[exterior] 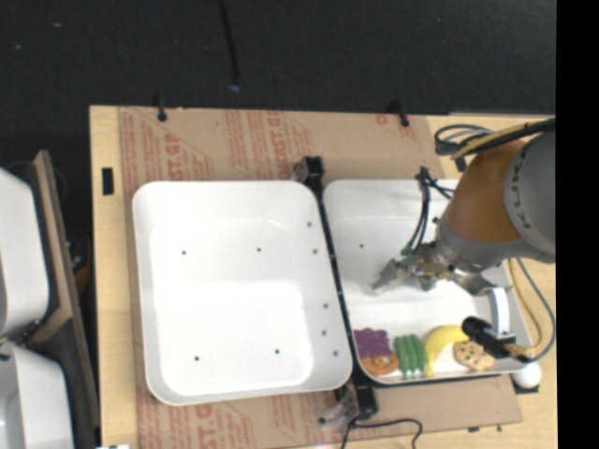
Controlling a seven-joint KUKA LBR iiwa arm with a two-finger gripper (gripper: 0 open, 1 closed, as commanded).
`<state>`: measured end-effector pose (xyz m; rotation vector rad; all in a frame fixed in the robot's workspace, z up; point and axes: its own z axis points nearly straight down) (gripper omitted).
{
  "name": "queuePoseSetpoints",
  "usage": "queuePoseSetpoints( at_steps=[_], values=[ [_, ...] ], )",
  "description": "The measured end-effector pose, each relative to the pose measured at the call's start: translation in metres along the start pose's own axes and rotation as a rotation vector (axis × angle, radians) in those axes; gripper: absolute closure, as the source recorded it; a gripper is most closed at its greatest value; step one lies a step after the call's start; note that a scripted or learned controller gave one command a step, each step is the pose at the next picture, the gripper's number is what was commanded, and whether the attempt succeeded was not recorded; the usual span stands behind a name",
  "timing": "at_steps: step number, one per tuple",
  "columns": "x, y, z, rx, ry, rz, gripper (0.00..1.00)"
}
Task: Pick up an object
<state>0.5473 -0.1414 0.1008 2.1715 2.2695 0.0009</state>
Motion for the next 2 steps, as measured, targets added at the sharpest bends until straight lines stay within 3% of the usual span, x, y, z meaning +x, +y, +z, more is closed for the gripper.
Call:
queuePoseSetpoints(
  at_steps=[1, 2],
  values=[
    [-0.042, -0.019, -0.107, -0.009, -0.004, 0.048, 0.00],
    [-0.023, -0.054, -0.002, 0.009, 0.002, 0.045, 0.00]
  ],
)
